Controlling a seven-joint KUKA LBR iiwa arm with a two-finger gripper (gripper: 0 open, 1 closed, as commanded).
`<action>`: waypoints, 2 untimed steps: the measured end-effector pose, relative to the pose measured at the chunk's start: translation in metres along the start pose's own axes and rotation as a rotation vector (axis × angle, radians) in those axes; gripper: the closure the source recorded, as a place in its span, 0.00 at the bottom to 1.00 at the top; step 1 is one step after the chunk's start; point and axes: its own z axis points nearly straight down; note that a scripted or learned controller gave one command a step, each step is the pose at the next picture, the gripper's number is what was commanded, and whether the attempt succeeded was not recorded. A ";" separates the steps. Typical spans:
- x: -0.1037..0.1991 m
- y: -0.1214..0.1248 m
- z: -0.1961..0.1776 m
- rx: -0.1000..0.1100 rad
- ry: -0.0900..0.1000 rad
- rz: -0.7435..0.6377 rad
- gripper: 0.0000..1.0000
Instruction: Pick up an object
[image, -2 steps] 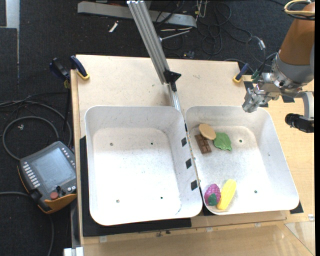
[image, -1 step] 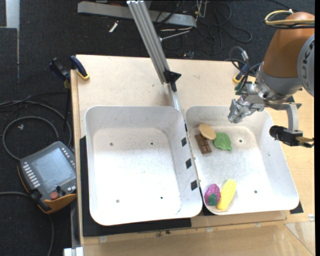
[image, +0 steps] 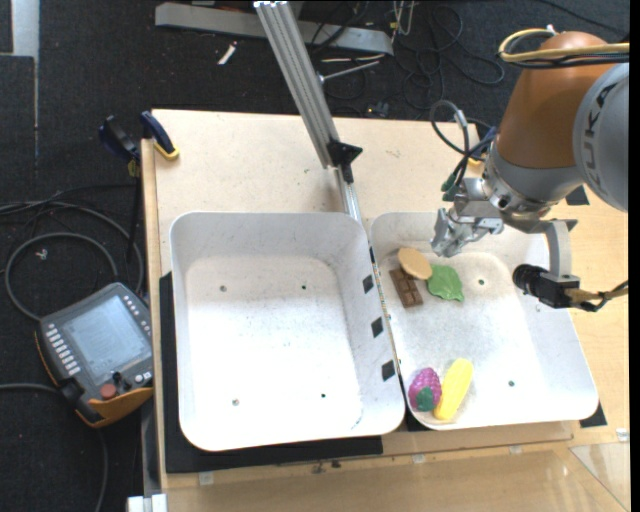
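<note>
Five toy foods lie in the right bin (image: 560, 375); the tool's (image: 447, 243) state is unclear.

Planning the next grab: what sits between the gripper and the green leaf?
Nothing visible. The gripper hovers just above the leaf in the right bin. The tan piece and brown bar lie beside the leaf, left of it.

A single fixed camera observes me from above the counter (image: 250, 160), looking down at a slant. Its field covers both white bins: the left bin (image: 265, 330) and the right bin (image: 520, 350), side by side, plus surrounding floor at the left and top. The distance is moderate. My arm (image: 560, 110) enters from the view's right side.
</note>
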 end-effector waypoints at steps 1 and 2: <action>0.045 -0.023 -0.004 0.001 0.000 0.000 1.00; 0.105 -0.043 0.006 0.003 0.000 -0.001 1.00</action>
